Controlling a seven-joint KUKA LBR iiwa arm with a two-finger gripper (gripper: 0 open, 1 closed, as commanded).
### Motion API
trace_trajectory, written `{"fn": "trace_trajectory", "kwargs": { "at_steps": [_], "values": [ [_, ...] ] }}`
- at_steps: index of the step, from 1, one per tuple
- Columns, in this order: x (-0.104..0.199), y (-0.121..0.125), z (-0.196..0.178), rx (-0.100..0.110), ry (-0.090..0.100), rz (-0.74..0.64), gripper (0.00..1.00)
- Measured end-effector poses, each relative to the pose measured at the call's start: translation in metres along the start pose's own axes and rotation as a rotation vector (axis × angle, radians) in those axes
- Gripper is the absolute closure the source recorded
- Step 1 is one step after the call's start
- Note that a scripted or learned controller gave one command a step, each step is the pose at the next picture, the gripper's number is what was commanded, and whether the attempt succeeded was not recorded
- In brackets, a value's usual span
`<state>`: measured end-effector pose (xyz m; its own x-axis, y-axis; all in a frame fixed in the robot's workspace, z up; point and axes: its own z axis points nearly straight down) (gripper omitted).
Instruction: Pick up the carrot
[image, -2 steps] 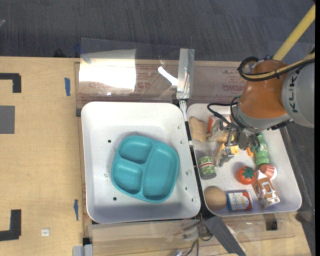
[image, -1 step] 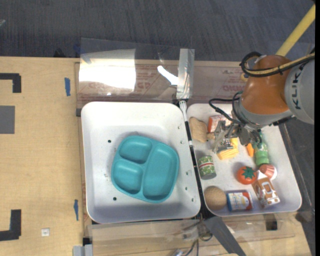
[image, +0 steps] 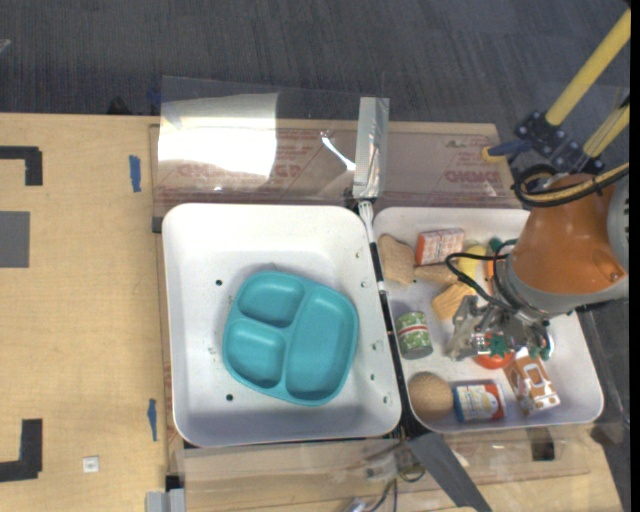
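- Pale wood makes up the bench (image: 80, 300), with black tape marks near its left edge and two shallow white bins side by side toward the right.
- The left bin (image: 190, 240) holds a teal divided plate (image: 290, 337) with three compartments, lying near the bin's middle.
- The right bin (image: 585, 400) is crowded with small play-food items.
- A small orange-and-white carton (image: 440, 245) lies near the back of the right bin, with a tan bread-like piece (image: 397, 262) just to its left.
- A green-labelled can (image: 413, 334) sits near the right bin's left wall.
- A brown rounded item (image: 430, 394) lies at the front, touching a can with a blue label (image: 477, 402).
- An orange-and-white box (image: 531, 386) lies tilted toward the front right corner.
- The grey arm with its orange band (image: 560, 250) reaches in from the right, over the right bin.
- The gripper (image: 487, 335) points down among the items in the middle of the right bin; whether the jaws are released or clenched cannot be told.
- A small orange-red piece with a touch of green, likely the carrot (image: 492, 356), lies right beneath the gripper, between the green-labelled can and the tilted box; it is partly hidden.
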<state>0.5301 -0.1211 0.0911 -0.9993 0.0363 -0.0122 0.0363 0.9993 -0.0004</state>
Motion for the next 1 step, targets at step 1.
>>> {"fn": "trace_trajectory", "kwargs": {
  "at_steps": [1],
  "values": [
    [-0.1008, -0.0482, -0.0024, 0.001, 0.004, 0.221, 1.00]
  ]
}}
